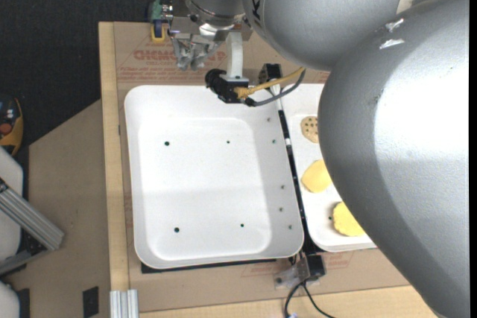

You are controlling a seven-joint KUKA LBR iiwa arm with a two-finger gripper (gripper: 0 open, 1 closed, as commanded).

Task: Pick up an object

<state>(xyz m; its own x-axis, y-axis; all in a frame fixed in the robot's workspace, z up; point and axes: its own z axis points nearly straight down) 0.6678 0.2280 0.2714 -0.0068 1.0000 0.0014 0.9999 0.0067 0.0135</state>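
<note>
**Gripper parked behind the left bin, nothing in it**

Camera view: the arm (358,48) reached in from the right, covering much of the right bin (317,234). Three items lay there: a speckled cookie (310,128) and two yellow pieces (316,176) (346,220), probably the stock to pick from. The gripper (191,56) hung over the surface (119,160) just beyond the left bin (141,182), well apart from them. Fingers looked slightly parted; nothing between them.

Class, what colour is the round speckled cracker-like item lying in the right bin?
Tan with darker speckles; the round speckled cracker-like item shows best in the camera view.
</note>
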